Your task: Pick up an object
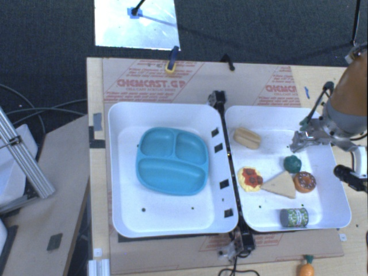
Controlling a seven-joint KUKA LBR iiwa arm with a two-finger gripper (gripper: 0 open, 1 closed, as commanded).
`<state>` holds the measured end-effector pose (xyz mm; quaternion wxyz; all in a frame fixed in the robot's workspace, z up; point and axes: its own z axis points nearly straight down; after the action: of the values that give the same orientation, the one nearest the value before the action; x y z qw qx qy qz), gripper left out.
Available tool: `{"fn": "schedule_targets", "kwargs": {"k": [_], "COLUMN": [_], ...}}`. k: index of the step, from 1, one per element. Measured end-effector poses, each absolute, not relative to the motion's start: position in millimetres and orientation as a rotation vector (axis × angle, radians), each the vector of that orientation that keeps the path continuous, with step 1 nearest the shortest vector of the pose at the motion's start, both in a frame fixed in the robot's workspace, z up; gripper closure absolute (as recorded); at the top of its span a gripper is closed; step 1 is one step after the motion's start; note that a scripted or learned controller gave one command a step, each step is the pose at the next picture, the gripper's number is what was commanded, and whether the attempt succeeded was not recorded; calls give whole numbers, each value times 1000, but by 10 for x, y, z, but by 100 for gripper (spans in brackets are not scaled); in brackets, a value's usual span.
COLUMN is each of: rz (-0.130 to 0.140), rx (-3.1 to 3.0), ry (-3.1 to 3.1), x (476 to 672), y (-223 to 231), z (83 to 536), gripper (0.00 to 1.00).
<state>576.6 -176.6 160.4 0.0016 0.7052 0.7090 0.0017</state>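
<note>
Camera view: the gripper (pixel 296 144) hangs just above the green ball (pixel 292 164) in the right bin (pixel 270 117); its grip I cannot tell.

Reaches in from the right edge, grey wrist beneath an orange band, angled down and leftward. Hand (pixel 299 143) hangs low at the end of the wrist, metal parts pointing down-left. Fingers too small and blurred to read.

We see the gripper (pixel 297 143) over the right bin (pixel 339 211), just above a green ball (pixel 292 164). Nearby lie a donut (pixel 304 181), sandwich (pixel 280 185), pizza (pixel 250 178), bun (pixel 246 137) and can (pixel 294 217). A blue tray (pixel 171 160) sits in the left bin (pixel 123 154).
</note>
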Motion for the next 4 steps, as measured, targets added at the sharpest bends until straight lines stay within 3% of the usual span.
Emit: {"fn": "schedule_targets", "kwargs": {"k": [1,2,3,4], "rz": [2,4,3,6], "rx": [2217,2215,2214,2211], "ry": [2227,2227,2230,2228], "x": [5494,5074,4898,4914], "y": [-1573,-1272,-990,-1003], "z": [1768,2314,2363,2468], "gripper": [100,100,100,100]}}
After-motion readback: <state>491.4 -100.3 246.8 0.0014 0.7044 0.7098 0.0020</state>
